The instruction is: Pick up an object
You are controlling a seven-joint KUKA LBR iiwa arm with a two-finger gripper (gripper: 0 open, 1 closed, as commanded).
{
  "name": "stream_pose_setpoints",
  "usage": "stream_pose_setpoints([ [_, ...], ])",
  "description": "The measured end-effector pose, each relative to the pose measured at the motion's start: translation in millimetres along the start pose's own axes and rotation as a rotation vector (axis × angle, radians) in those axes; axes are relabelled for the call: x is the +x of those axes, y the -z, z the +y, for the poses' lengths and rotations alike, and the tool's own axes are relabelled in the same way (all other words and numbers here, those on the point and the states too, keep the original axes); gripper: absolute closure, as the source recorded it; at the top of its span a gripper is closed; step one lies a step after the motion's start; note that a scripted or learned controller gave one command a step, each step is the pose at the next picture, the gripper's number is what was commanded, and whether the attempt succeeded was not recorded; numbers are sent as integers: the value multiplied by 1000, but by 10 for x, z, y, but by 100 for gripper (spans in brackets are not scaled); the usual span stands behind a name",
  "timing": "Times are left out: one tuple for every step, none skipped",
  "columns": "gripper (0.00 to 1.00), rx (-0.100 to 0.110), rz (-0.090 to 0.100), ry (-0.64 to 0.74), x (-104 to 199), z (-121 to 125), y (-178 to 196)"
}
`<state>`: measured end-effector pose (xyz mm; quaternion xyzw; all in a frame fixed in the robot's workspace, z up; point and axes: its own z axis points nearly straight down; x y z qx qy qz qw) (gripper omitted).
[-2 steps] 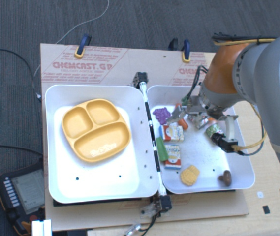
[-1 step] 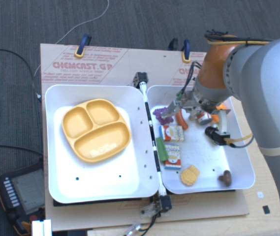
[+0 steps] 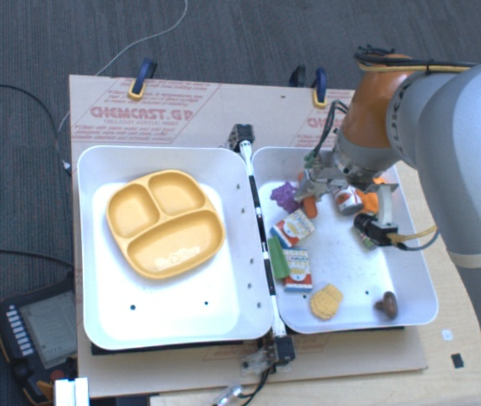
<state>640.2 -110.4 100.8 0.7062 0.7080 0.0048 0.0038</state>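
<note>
The gripper (image 3: 318, 186) hangs low over the purple toy (image 3: 285, 196) in the right bin (image 3: 409, 307), presumably to grasp; whether the fingers are open cannot be told.

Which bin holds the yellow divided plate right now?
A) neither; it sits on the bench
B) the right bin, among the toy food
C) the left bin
C: the yellow divided plate lies in the left bin, while the claw works over the right bin.

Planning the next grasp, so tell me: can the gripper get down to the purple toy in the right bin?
Probably yes. The gripper hovers just right of the purple toy, whose top is uncovered; a small orange piece lies close beside it.
</note>
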Motion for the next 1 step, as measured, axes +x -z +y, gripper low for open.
stream_pose_setpoints([
  [100, 10, -1, 0, 820, -342, 848],
])
